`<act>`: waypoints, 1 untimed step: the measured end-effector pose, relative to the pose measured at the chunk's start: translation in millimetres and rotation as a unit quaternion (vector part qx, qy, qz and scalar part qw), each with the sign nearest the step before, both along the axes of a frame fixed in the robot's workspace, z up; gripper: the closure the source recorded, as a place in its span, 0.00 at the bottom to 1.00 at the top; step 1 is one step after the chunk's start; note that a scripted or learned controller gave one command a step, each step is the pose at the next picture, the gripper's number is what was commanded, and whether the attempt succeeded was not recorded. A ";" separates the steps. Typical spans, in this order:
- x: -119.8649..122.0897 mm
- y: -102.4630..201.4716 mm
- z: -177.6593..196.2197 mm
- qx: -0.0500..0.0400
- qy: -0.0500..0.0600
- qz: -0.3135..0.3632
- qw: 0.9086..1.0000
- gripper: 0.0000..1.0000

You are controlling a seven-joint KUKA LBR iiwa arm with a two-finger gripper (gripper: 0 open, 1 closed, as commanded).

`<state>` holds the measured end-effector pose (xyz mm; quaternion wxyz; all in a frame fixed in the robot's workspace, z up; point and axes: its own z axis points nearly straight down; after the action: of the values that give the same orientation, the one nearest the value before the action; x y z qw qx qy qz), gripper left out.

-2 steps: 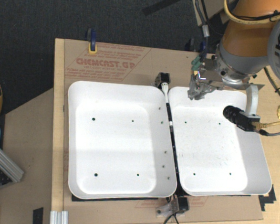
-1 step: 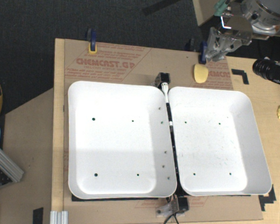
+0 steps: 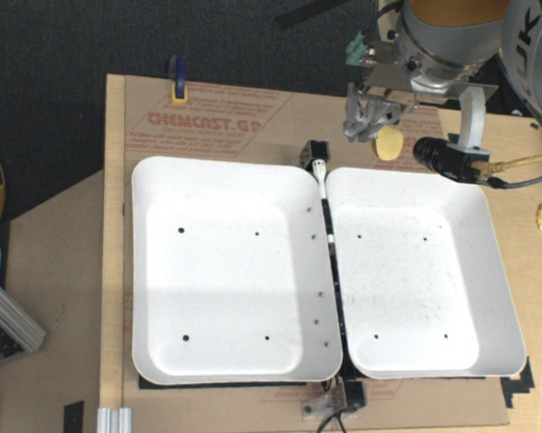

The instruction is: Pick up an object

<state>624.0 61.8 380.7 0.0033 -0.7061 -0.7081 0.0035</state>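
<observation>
A small pale-yellow object [image 3: 389, 142], rounded and smooth, sits just beside the gripper [image 3: 368, 125] on its right, level with the fingertips and beyond the far rim of the right bin [image 3: 489, 272] (whether a finger touches it is unclear). The arm reaches in from above right, its orange band over the wrist and the gripper pointing down; I cannot tell how far apart its fingers stand or whether they clasp anything.
</observation>
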 end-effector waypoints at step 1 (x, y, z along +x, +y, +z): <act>18.5 71.9 -75.0 0.001 -0.001 0.002 1.000 1.00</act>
<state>642.5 133.8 305.7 0.0030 -0.7048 -0.7094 0.0025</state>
